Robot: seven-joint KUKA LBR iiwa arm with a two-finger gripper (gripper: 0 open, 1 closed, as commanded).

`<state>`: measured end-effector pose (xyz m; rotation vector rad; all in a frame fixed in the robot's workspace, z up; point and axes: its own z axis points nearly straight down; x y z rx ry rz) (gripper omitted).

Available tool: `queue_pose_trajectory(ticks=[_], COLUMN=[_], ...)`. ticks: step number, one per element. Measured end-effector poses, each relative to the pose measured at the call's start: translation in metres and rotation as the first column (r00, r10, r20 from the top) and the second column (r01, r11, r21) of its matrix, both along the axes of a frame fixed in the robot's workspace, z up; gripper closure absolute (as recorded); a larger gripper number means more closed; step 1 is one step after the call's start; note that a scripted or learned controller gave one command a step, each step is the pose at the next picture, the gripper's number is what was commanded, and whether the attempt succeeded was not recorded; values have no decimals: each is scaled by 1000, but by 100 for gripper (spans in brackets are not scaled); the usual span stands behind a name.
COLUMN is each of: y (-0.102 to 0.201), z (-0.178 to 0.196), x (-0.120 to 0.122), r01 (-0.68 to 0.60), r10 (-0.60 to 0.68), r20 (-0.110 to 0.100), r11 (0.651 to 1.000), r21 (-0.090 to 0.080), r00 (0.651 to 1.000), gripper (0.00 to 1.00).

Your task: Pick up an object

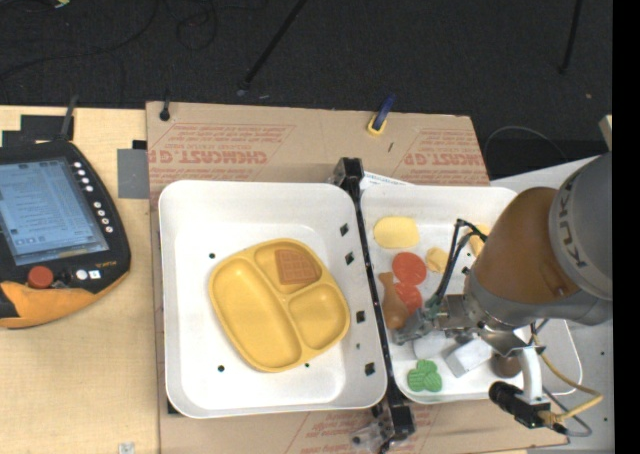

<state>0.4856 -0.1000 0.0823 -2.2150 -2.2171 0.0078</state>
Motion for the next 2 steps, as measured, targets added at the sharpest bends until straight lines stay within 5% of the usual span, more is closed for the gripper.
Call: queue_pose_trajectory(ticks=[1,2], y=[-3,-5], z=[11,69], x=[1,6], r01=[10,1], r10=[-10,-1], r20=[-1,6], r11=[1000,1000], r21=[1,-1], r00=[1000,1000], gripper=[100,100])
